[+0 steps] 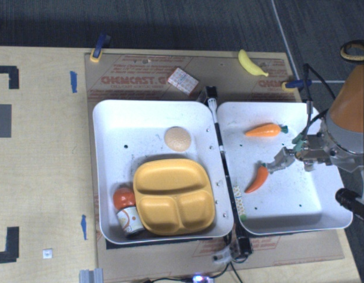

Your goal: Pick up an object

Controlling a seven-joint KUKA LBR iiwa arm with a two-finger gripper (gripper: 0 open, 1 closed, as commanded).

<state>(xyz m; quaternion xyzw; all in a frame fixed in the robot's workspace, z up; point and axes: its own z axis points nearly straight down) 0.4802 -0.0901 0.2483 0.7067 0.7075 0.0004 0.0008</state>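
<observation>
Orange target: chili pepper [257, 179], lying slantwise on the floor of the right bin [323, 217], its upper tip beside my gripper [271, 165].
My gripper: low over the right bin, at the pepper's stem end; whether it is spread or pinching, I cannot tell.
Spare pick: toy carrot [264, 131], farther back, lying apart and easy to reach.
Left bin [105, 158]: yellow divided tray [173, 196], beige ball [178, 139], small red-topped can [128, 211] wedged at the tray's left.
Judgement: the pepper is my likely object; not lifted yet.
</observation>
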